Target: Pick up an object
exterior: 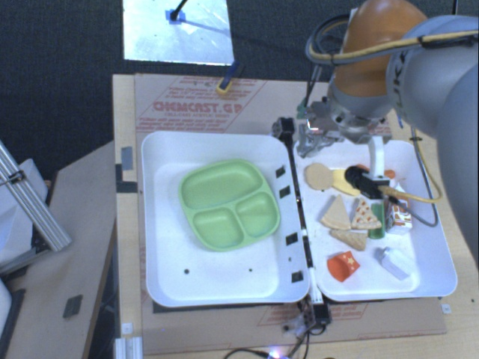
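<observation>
My gripper (308,142) hangs over the far left corner of the right bin (430,275), under the orange band of the arm. Just in front of it lies a round tan cookie (317,176) beside a yellow piece (341,181). Further forward are a tan wedge (337,213), a pizza slice (364,215), a green piece (376,228), a bread piece (349,238), a red object (343,265) and a pale grey object (393,263). A small printed carton (400,218) lies at the right. Nothing shows held in the gripper.
The left bin (165,275) holds a green divided tray (229,203). A black-clipped divider (293,200) runs between the bins. A cardboard sheet (196,103) lies under both, with a shiny metal plate (178,21) behind it.
</observation>
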`<state>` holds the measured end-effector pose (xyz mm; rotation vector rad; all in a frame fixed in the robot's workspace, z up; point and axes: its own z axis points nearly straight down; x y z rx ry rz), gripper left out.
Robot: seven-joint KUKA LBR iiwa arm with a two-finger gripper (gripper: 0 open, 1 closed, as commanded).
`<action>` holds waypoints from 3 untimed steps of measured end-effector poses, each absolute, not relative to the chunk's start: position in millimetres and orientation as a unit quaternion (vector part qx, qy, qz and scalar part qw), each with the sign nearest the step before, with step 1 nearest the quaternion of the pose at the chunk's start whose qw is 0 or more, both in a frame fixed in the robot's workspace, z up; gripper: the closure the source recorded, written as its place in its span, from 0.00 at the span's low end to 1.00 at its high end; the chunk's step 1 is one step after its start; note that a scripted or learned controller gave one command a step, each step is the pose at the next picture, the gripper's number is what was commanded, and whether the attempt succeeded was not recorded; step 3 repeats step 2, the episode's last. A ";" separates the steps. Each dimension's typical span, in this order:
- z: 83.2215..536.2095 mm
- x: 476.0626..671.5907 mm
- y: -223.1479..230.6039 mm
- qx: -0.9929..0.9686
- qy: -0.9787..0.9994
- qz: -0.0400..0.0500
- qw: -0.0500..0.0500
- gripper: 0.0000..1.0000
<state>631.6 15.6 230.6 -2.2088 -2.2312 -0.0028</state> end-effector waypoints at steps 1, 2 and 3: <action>216.6 613.1 70.0 -0.704 -0.710 -0.001 0.001 1.00; 235.3 606.9 90.0 -0.704 -0.710 -0.001 0.000 1.00; 235.3 606.9 90.0 -0.704 -0.710 -0.001 0.000 1.00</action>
